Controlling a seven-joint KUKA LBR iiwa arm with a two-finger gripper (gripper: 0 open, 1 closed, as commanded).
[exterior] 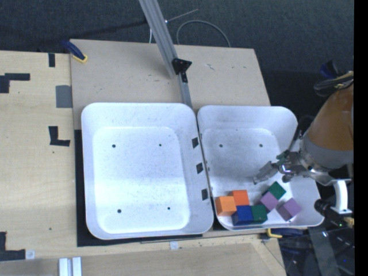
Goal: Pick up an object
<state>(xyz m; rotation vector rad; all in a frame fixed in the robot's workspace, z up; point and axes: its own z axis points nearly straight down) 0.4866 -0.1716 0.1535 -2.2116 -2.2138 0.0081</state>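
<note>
**Blocks crowd one corner as gripper hangs above**

Two shallow white bins sit side by side on the bench. The left bin shows bare, speckled floor from wall to wall. The right bin has open floor across its far half, while its contents bunch against the near wall: two orange blocks touching, a blue block and a green block beside them, two purple blocks and a dark green block toward the right corner. The arm reaches over the right bin's right rim. Its gripper hangs just beyond the dark green block, fingers spread with nothing between them. A metal rail slants across the bench to the seam between the bins.
</note>
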